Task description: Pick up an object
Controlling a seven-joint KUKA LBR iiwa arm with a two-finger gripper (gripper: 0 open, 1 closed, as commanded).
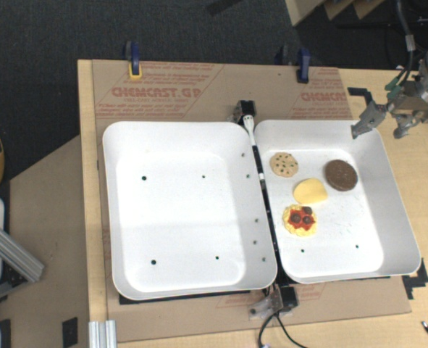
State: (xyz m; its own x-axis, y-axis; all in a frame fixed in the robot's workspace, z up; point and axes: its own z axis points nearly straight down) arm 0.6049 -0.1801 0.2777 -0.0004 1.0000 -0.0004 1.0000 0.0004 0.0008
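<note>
On the desk (199, 85), two shallow white bins sit side by side on a brown board printed with red lettering. At the far right, the end effector (384, 119) hangs above the upper right corner of the right bin (387, 216), its two fingers spread apart with nothing between them; one finger (363, 124) points down toward the bin's back rim, the other (404, 127) lies past the bin's right edge. Four small food-like pieces lie on the floor of the right bin, well apart from the end effector. A chocolate-chip cookie (284, 164) sits nearest the divider between the bins. A dark brown round cookie (340, 175) lies to its right, and just beside that, lower and to the left, rests a yellow piece (310, 191). Below the yellow piece, nearly touching it, is a small yellow tart with red topping (300, 220). The left bin (119, 216) shows a few dark dots on its floor. Two blue clamps (132, 54) (303, 60) grip the board's far edge.
</note>
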